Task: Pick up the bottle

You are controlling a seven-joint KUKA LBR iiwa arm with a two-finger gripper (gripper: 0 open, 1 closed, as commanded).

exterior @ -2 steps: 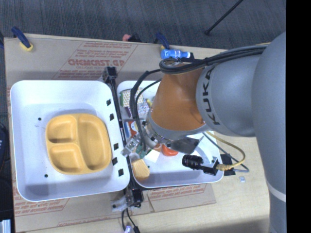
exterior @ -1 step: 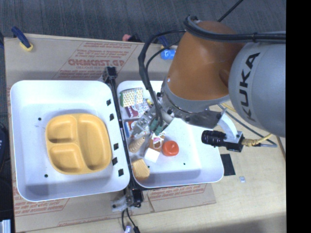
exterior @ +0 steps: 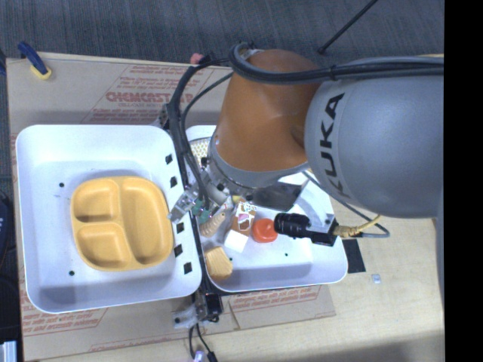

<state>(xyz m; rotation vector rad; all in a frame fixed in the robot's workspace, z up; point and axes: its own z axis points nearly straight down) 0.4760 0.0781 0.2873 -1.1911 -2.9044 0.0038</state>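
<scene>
We see the arm (exterior: 332, 127) low over the right bin (exterior: 317, 266), near its left edge; bottle w/ orange cap (exterior: 260, 230) beside it; yellow tray (exterior: 121, 222) in left bin (exterior: 45, 149); can't tell fingers' state.

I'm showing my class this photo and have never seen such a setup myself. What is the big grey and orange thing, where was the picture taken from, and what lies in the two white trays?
The big grey and orange shape is a robot arm, reaching in from the right. One fixed camera above the bench looks down at a slant. Two shallow white bins sit side by side. The left bin holds a yellow divided plate. The arm hangs over the right bin, where small items lie: one with an orange cap, possibly the bottle it should pick up, and a tan piece. Its gripper sits low near the wall between the bins; nothing is clearly held.
</scene>
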